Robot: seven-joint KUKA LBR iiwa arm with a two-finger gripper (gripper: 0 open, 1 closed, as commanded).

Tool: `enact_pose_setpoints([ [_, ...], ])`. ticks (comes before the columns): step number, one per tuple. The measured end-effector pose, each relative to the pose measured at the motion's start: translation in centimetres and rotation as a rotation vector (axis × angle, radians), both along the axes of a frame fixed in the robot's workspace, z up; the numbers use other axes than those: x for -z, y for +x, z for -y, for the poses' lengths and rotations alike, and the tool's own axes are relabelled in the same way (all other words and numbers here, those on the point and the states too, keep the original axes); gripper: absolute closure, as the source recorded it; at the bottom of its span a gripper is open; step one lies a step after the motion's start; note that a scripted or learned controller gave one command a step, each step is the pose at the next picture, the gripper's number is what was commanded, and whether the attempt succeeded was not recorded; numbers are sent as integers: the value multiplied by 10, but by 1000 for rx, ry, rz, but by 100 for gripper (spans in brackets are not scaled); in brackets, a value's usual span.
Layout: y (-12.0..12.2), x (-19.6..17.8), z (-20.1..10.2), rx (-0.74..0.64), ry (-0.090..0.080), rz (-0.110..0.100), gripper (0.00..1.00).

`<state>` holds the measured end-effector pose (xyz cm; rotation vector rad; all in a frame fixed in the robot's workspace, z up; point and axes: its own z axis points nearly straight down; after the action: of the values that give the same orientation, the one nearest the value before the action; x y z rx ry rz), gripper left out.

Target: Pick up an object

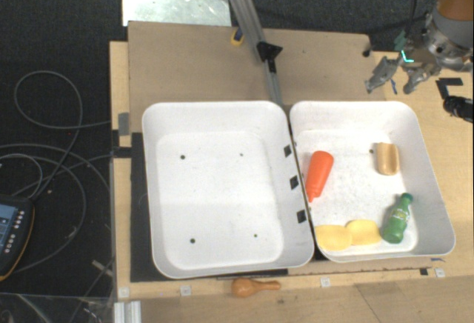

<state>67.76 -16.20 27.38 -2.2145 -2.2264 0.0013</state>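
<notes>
The right bin [415, 129] holds an orange carrot [319, 174] near its left wall, a tan bread roll [386, 158] toward the right, and a green bottle [397, 218] at the front right. Two yellow pieces [348, 234] lie side by side at the front. My gripper [397, 79] hangs above the bin's far edge, at the top right of the camera view, open, its two fingers spread with nothing between them. It is well clear of all the objects.
The left bin [155, 166] sits beside the right one, with black clips along the shared wall. An orange pear-shaped toy [254, 286] lies on the bench in front of the bins. A grey pole [248, 10] slants across the back.
</notes>
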Motion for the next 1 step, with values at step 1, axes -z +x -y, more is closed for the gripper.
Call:
enact_pose_setpoints([
  [1,1,-3,0,-2,-2,4,0],
])
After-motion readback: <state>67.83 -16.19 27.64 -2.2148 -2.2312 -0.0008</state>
